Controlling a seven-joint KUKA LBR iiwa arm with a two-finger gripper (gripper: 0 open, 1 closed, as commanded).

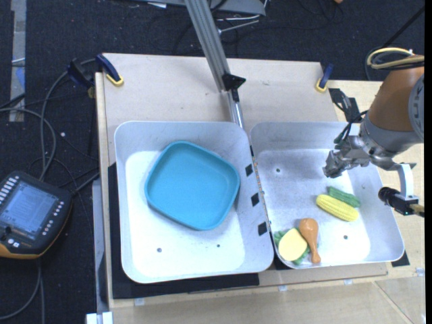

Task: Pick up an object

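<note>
A light wooden bench (175, 90) holds two white bins side by side — the left bin (128, 181) and the right bin (378, 238). Yellow clamps sit at its far corners — one left (111, 73), one right (324, 79).

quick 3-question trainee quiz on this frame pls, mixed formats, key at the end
1. True or false: the blue plate lies in the same bin as the corn cob.
2. Which item lies nearest the gripper? A) drumstick B) corn cob C) blue plate
3. Fill in: the drumstick lies near the ____ wall of the right bin, as the camera sees it.

Key:
1. False. The plate is in the left bin; the corn is in the right one.
2. B. The corn sits just below the gripper in the image.
3. Front (bottom of the image).
</note>
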